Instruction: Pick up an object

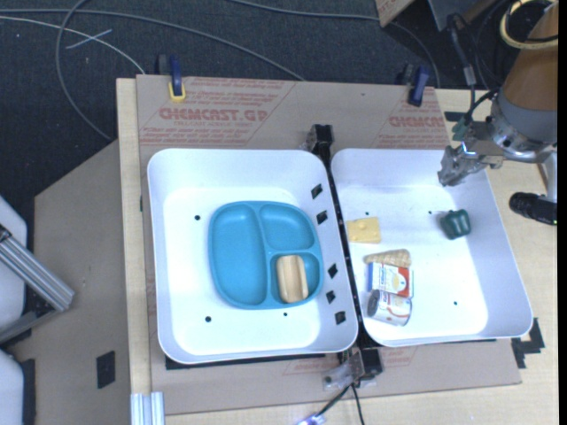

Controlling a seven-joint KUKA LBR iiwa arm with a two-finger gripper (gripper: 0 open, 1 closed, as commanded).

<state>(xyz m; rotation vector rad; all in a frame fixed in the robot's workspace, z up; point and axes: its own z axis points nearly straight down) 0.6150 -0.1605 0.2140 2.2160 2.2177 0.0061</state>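
Nearest the lens, at the front of the right bin (496,321), lies a small printed packet (391,292) with red and white on its face, a pale wedge (391,258) touching its far end. Just beyond them sits a yellow block (363,230), close to the divider between the bins. Further right, and well apart from those, a small dark green object (456,224) rests alone on the white floor; it looks the likeliest thing to pick, since it lies just in front of the gripper (454,172). That gripper hangs over the back of the right bin with nothing visibly in it, though whether it is spread or closed cannot be told from this slanting view. To do the step well, the arm should probably come a little toward the camera until it stands squarely over the green piece, then descend straight, closing only once it straddles the object and sits low to the floor; the piece looks small and rounded, so an off-centre squeeze could squirt it aside. Across the divider, the left bin (177,193) holds a blue compartment tray (248,246) with a tan roll (292,277) in its front right section. Both bins rest on the table (266,100).
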